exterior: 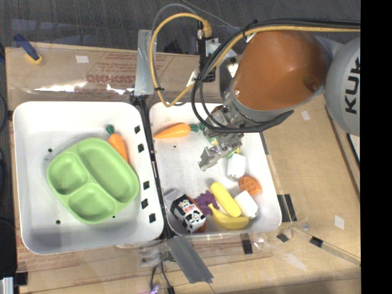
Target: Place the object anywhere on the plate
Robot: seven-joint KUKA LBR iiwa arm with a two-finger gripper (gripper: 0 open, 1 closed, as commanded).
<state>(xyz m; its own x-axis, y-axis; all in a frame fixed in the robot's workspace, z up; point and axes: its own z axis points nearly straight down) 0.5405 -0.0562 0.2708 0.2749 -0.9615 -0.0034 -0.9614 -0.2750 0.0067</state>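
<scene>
- Carrot (173, 130) in the right bin (184, 164), near its far wall: I take this as the thing to move, being the loose piece closest to my hand.
- Its long axis runs nearly straight across the view, with the green top toward the right and the pointed tip toward the left, by the wall between the bins.
- My hand (214, 154) hangs over the middle of the right bin, just beside the carrot's green end; I cannot tell how far open it is or whether it holds anything.
- Letters "KU" read in black on my grey arm (350, 97); the rest is cut off.
- Red print on the sheet (113, 72) behind the bins is too faint to read.
- Nearer the front of the right bin lie a banana (226, 202) and a small carton (188, 213) with a cow's face.
- The green plate (92, 179), with three compartments, sits in the left bin (30, 121).
- A second carrot (118, 146) lies just beside its far right rim, green top pointing away.
</scene>
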